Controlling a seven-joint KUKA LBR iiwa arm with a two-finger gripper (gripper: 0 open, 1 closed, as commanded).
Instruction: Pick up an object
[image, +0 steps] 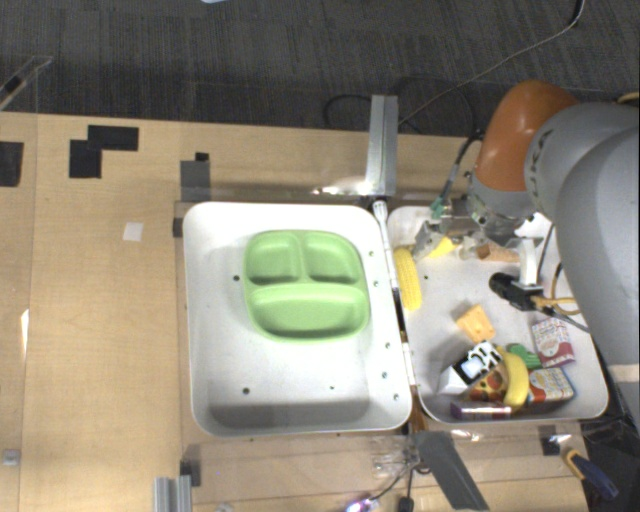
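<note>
Pincer (443, 240) hung low over the far end of the right bin (440, 340), with the arm (590, 180) reaching in across that bin's far right corner. From this angle I could not tell whether the pincer was spread or pressed together. Nothing could be seen held in it.

Contents of the right bin:
- corn cob (406, 278), lying lengthwise against the wall shared with the left bin, its far end just beside the pincer
- orange wedge (476, 322), near mid-bin, apart from the cob
- banana (515, 375), in a cluster of small items at the near end, touching a black-and-white piece (478, 362)
- pink packet (552, 340), at the right wall

The left bin (215, 300) held a green divided plate (305, 283), resting flat and well apart from the pincer. Both bins sat side by side on the table (100, 300).

Progress: the pick was not done. Every item seen lay on a bin floor and none was lifted. In my judgement this was the approach or descent stage, and the corn cob was the likeliest target because it lay closest. What remained was to close on an object, confirm the hold and raise it clear of the bin. The cob's place hard against the wall might leave little room on that side.
</note>
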